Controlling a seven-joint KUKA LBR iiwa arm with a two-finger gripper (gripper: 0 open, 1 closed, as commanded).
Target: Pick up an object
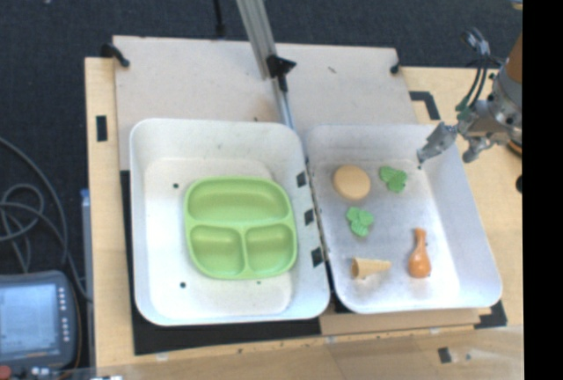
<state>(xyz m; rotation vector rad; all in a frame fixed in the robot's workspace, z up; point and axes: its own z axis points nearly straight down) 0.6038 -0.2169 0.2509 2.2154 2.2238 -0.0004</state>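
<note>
Camera view: gripper (450,147) over upper right rim of right bin (466,220), fingers spread wide, holding nothing. Inside right bin: tan bun (352,182) upper left, two green pieces (393,179) (359,221), cone (369,266), orange gourd-shaped toy (420,255) lower right. Green divided plate (239,227) in left bin (154,193).

This is a robotics lab or test cell, not a home. A pale wooden desk (101,220) stands on dark grey carpet (53,0) and carries 2 shallow white plastic bins: the left bin (149,158) and the right bin (457,220), fixed side by side. A slanted aluminium profile rail (251,4) rises from the back of the desk. Loose black cables (22,202) trail over the carpet at the left, beside a grey handheld control pendant with a screen (35,321). The bins hold toy-like items: a light green divided plastic tray (239,227) and small plastic play foods.
</note>
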